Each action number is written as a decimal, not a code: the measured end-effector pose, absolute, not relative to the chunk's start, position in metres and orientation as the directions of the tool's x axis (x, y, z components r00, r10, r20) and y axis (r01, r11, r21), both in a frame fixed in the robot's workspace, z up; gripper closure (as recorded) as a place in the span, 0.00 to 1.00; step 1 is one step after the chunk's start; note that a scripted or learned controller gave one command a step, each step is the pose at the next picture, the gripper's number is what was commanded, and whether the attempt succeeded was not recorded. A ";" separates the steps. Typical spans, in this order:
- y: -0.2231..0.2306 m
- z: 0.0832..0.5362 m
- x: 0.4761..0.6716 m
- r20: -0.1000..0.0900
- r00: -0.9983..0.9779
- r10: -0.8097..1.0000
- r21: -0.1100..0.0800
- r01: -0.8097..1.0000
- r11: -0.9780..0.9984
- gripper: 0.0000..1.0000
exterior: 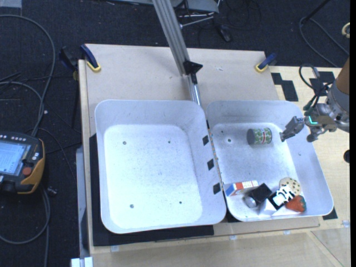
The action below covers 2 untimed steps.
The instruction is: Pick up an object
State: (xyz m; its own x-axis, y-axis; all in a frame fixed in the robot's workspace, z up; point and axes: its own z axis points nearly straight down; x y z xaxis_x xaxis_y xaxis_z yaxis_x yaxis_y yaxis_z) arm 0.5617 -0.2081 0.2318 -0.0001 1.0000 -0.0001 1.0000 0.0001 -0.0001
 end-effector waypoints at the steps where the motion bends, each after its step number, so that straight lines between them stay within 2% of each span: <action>1: -0.208 0.232 0.562 0.000 0.000 1.000 0.000 1.000 0.000 0.00; 2: -0.207 0.169 0.564 0.002 0.000 1.000 -0.006 1.000 0.000 0.00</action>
